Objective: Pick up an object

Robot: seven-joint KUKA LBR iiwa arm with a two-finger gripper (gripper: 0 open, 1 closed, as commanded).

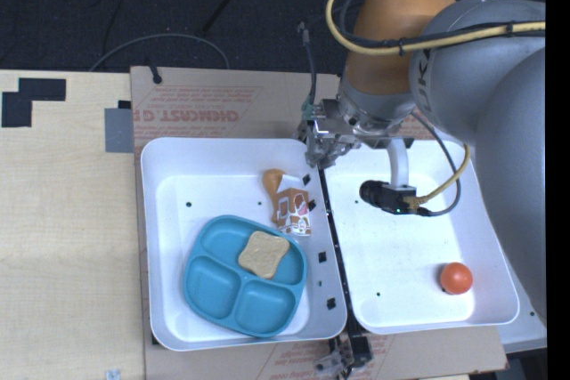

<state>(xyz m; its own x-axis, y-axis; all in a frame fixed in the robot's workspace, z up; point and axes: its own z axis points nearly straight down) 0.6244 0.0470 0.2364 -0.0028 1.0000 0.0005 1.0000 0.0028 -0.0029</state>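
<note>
Hung over the divider between the two bins: grey arm (481,93), gripper (322,147) low at the far rim; grip state impossible to tell. Left bin (165,191): blue sectioned plate (214,280) bearing toast (264,254), small carton (293,212) beside. Right bin (481,218): orange ball (456,278) near the front corner

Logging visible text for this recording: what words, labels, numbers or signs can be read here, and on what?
Red print on the cardboard behind the left bin: it appears upside down and reversed, too blurred to read with confidence.
Red print on the cardboard's front edge: too small to read.
Carton in the left bin: printed pattern, no legible words.
Tray, toast, orange ball: no text.
</note>
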